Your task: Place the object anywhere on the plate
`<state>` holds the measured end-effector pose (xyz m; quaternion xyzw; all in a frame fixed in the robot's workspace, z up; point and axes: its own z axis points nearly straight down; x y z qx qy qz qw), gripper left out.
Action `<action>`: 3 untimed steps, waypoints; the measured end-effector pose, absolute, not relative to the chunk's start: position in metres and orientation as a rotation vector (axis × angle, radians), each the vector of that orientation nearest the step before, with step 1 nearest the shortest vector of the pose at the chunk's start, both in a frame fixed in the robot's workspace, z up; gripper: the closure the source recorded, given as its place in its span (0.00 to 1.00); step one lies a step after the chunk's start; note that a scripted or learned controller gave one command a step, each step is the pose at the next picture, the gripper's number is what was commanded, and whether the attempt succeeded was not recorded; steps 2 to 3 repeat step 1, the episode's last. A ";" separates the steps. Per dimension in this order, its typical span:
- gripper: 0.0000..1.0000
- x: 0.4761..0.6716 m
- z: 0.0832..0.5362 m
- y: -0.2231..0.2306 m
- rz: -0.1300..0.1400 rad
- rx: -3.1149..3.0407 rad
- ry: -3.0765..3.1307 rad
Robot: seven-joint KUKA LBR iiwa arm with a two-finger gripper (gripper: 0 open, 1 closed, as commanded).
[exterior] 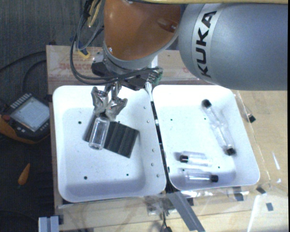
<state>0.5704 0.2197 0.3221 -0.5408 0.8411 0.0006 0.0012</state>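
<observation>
- Clear plastic, the vial (98, 133) lies in the left bin (72, 178), its near end on the white floor and its right side touching or overlapping the left edge of the dark ribbed plate (120, 138).
- Just far of the vial's top, the gripper (109, 106) hangs under the orange-banded arm (135, 21); its fingers (99, 100) stand slightly apart and clamp on nothing, the vial lying below them.
- By my reading, the step in hand is either the release or a grasp about to be made; the vial seems only partly on the plate, if at all.
- If it does not count as placed, the next move calls for closing on the vial's upper end, lifting, and shifting right so it rests squarely on the ribbed surface.
- Left bin contents: the plate near its middle and the vial at the plate's left.
- Right bin (241, 170) contents: four more clear vials with black caps, two long ones toward the far right, two near the front.
- Both bins sit side by side on the desk (275, 187).
</observation>
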 end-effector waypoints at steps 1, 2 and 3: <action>1.00 0.617 0.325 0.220 0.005 -2.115 2.318; 1.00 0.617 0.325 0.220 0.005 -2.115 2.318; 1.00 0.617 0.325 0.220 0.005 -2.115 2.318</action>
